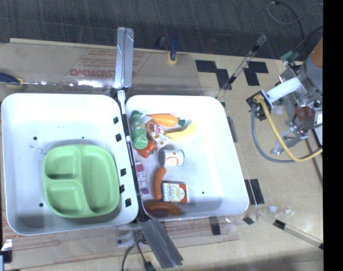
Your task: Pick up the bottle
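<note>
Currently the arm sits off to the right of both bins, over the bare worktop (228,49), well apart from the target. Its gripper (298,120) is lost in a tangle of brackets and yellow hose; you cannot tell from this angle how it is set, and nothing shows in its grasp.

The bottle (139,130) is green and translucent, lying against the left wall of the right bin (231,151), near the top of a crowded column of toy food. A carrot (165,119) and banana (181,131) lie just beside it on the right, a small carton (156,134) touches its lower side, and a can (171,158), sausage (158,179) and juice box (174,192) trail below.

The left bin (19,151) holds a green divided plate (81,179).

Judgement: pickup not yet begun. Clutter pressed against the wall leaves you little room; a descent from above along the bottle's long axis looks safest, since neighbours may be caught instead.
</note>
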### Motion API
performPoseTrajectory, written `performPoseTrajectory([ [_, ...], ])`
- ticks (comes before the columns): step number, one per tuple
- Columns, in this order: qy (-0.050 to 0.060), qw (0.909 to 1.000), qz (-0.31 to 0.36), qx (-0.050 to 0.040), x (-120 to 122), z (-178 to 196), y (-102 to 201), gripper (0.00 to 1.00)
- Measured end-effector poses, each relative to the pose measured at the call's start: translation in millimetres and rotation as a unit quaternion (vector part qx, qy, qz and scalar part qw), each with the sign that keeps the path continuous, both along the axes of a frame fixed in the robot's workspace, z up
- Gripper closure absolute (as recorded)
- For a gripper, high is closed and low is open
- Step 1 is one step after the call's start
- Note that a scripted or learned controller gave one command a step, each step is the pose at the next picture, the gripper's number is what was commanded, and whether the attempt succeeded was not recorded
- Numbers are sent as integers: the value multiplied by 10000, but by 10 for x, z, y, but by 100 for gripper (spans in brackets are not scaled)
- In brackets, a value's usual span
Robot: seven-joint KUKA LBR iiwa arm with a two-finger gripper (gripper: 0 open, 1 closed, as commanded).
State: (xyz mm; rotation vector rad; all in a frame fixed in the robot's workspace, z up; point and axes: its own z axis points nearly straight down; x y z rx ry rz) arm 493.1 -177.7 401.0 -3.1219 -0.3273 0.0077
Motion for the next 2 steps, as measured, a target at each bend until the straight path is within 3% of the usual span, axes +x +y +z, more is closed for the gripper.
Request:
performPoseTrajectory([
  [1, -1, 10000, -7, 0, -166, -204, -329, 0],
  [2, -1, 10000, -6, 0, -166, -204, -329, 0],
])
